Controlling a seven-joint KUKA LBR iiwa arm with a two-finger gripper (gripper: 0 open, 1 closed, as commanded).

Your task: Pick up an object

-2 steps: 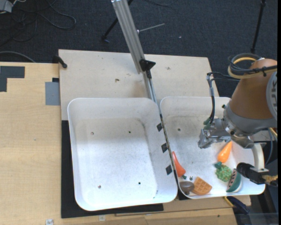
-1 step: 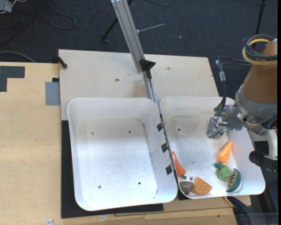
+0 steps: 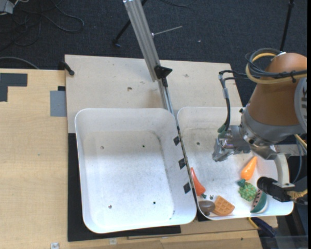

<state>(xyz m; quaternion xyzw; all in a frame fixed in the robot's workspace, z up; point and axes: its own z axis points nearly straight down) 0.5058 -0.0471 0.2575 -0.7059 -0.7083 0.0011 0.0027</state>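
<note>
The end effector (image 3: 221, 150) is hovering above the right bin (image 3: 207, 123), grip state untellable, toys clustering at five o'clock.

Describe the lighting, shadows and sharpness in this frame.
Camera view: even overhead light, left bin bright, nearly washed out; soft shadow under the gripper on the right bin; small items near the carrot look soft; dark floor underexposed.

A bulbous orange band (image 3: 279, 90) wraps the arm above a grey wrist ring (image 3: 267, 129). Black cables (image 3: 226, 95) loop beside and over the band. Beneath the ring sits the small claw (image 3: 221, 150) of dull silver metal.
</note>
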